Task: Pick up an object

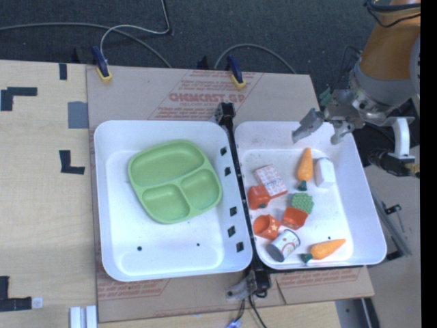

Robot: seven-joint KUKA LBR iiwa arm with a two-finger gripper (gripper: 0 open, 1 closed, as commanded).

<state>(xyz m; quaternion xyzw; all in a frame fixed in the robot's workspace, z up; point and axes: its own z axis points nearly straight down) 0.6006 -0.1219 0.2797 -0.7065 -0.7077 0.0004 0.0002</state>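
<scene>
1. The end effector [323,132] hangs above the far edge of the right bin [369,210], its two grey fingers spread apart with nothing between them.
2. The arm [390,53], grey with an orange band, reaches in from the right side and slants down toward that bin.
3. Just below the spread fingers lies an upright carrot [304,164], orange with a green tip at its lower end; a small white block [323,171] sits just beside it on the right.
4. A pink-and-white checked box [270,180] lies to the left of the carrot, touching an orange-red piece [258,197] below it.
5. A green leafy toy [301,202] rests against a red piece [294,217] near the middle of the bin.
6. An orange cup [265,225] lies nearer the front, close to the divider between the bins.
7. A small white can [287,241] with a dark end lies near the front wall, and a second carrot [325,249] lies on its side just to its right.
8. The left bin [113,203] holds a green divided plate [175,180], set at a tilt across the middle.
9. Both bins stand side by side on a cardboard sheet [205,94] on the counter [41,183], held by two clamps with blue and yellow handles at the far edge.
</scene>
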